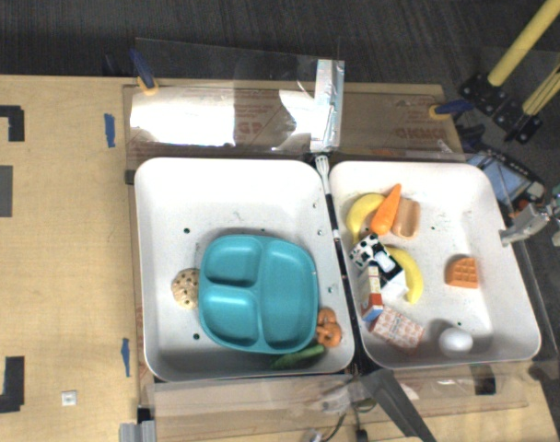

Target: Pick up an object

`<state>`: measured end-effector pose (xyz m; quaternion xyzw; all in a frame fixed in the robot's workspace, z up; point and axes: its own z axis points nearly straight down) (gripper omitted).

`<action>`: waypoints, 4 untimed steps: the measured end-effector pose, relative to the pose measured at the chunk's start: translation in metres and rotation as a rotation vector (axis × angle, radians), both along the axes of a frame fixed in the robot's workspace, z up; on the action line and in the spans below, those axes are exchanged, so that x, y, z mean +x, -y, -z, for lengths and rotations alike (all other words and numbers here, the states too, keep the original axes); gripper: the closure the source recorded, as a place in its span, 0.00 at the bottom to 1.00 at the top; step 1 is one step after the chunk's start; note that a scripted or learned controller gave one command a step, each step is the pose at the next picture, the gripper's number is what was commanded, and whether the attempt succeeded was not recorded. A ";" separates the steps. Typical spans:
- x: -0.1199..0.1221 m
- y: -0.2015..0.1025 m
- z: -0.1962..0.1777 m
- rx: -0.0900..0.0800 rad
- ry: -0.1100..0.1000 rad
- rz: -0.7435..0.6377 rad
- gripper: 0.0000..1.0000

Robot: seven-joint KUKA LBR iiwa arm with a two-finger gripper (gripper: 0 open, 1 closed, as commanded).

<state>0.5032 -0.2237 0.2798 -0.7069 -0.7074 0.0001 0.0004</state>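
The left bin [160, 191] held a teal divided plate [259, 291], with a speckled cookie [184, 286] touching its left edge, an orange piece [328, 328] at its lower right corner and a green item [298, 358] just below it. Right of the plate, the right bin [473, 191] held a banana [361, 212], carrot [386, 211], waffle [461, 272] and white ball [456, 341]. Tool state: cannot tell.
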 end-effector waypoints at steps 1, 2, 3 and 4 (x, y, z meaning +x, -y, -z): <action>-0.002 -0.038 0.176 0.002 -0.008 0.213 0.00; 0.064 -0.030 0.193 0.006 0.005 0.176 0.00; 0.034 -0.026 0.192 0.007 0.006 0.086 0.00; 0.055 -0.039 0.193 -0.002 0.006 0.153 0.00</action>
